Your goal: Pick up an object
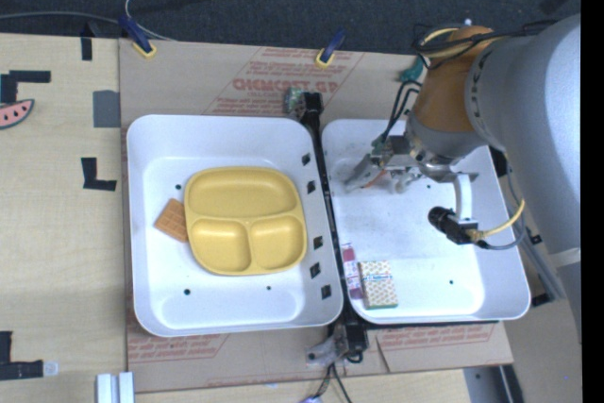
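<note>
My gripper [379,178] hangs over the upper left part of the right bin [491,297], low over its floor. Its fingers stand apart, one pointing left [357,173] and the other further right [404,183], so it is open with nothing between them. A small printed box [378,284] lies near the right bin's front left corner, well below the gripper. A thin pinkish packet [351,272] sits beside it against the bin wall. In the left bin [151,297] lies a yellow divided plate [246,219], with a tan waffle-like piece [170,220] tucked under its left edge.
The grey arm [528,109] with its orange band [451,85] covers the upper right of the right bin. A black cable plug [451,224] hangs over the bin's middle right. A divider with black clips [319,203] separates the bins.
</note>
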Tool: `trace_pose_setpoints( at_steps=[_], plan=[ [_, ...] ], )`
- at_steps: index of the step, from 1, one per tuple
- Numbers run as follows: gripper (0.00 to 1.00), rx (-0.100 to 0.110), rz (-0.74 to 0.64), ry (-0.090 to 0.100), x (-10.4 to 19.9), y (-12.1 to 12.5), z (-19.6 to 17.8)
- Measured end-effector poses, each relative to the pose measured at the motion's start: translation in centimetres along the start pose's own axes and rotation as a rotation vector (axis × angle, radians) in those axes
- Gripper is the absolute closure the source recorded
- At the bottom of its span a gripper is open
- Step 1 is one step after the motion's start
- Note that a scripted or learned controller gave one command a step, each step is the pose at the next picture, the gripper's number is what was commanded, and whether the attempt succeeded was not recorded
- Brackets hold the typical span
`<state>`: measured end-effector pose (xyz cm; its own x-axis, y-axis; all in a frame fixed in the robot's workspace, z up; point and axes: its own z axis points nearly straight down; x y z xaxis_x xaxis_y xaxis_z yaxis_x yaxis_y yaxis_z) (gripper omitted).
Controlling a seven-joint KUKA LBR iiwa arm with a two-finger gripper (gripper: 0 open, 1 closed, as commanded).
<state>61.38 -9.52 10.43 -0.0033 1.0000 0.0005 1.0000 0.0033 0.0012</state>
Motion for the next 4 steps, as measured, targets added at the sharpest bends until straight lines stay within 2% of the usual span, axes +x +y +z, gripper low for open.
trace_pose_setpoints(
  at_steps=[1,2,3,4],
  plan=[
    [1.0,0.001,-0.001,0.002,0.09,-0.02,-0.91],
    [0.0,0.001,-0.001,0.002,0.09,-0.02,-0.9],
    [1.0,0.003,-0.002,0.004,0.2,-0.04,-1.81],
    [0.0,0.003,-0.002,0.004,0.19,-0.04,-1.8]
  ],
)
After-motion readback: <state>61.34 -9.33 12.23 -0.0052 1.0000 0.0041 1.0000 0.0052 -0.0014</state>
